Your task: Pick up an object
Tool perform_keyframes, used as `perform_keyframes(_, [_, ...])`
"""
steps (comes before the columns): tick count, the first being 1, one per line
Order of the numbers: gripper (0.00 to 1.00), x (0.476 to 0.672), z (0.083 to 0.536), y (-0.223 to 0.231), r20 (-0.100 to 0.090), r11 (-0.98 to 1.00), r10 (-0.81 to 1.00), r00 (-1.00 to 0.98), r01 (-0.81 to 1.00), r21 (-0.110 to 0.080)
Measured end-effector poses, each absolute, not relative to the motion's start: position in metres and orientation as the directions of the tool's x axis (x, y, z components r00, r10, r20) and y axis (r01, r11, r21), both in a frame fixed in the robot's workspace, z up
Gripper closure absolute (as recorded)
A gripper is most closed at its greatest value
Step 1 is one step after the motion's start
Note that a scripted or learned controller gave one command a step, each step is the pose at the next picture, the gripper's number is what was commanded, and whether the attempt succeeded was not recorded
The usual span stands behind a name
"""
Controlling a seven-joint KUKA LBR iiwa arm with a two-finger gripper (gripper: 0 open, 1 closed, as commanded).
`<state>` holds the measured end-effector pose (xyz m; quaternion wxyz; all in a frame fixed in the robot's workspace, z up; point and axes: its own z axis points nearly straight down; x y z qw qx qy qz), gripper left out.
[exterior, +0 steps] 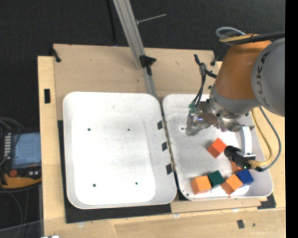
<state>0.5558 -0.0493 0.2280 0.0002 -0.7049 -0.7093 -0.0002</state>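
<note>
the grey two-finger gripper (193,125) hangs low over the bare upper-left floor of the shallow white plastic right bin (181,108), likely because the program is trying a grasp there. whether its fingers are open or closed, i cannot tell; nothing shows between them. the small blocks lie apart from it: an orange cube (217,148) mid-bin, tilted, then along the front wall an orange block (201,184), a dark green block (216,178), another orange block (233,183) and a blue block (245,176) clustered together.

Two white bins (114,148) sit side by side. The right-hand one holds three orange blocks (217,148), one green block (215,177) and one blue block (245,176), mostly toward the lower right.
</note>
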Motion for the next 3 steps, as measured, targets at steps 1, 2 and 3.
perform_keyframes(1, [1.00, 0.542, 0.223, -0.006, 0.001, 0.007, 1.000, -0.007, 1.000, 0.000])
perform_keyframes(2, [1.00, 0.539, 0.229, 0.043, 0.002, 0.009, 1.000, -0.009, 1.000, 0.002])
perform_keyframes(3, [1.00, 0.512, 0.238, 0.089, 0.003, 0.009, 1.000, -0.009, 1.000, -0.001])
